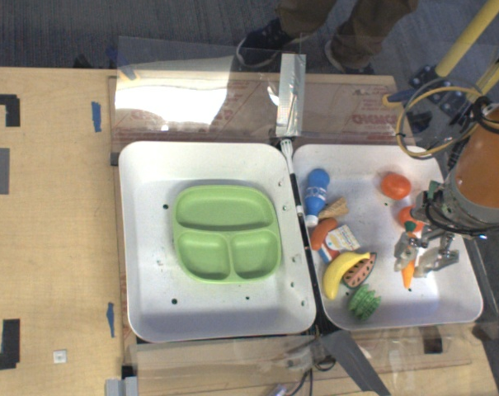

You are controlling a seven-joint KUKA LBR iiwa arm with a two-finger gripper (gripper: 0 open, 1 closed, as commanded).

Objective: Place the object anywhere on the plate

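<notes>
The green sectioned plate [227,242] lies in the left bin [142,188], nothing resting on it. The tool [422,250] hangs low over the right bin [463,304], directly above a small orange carrot-like object [407,272]; whether it is spread or pressed together cannot be told. A banana [341,271], blue bottle [316,190] and orange ball [395,186] lie nearby.

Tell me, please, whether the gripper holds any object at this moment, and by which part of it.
It cannot be told. The gripper hangs low over the right bin, right at an orange carrot-like toy, but the view is too small to show whether the toy is between its fingers.
</notes>
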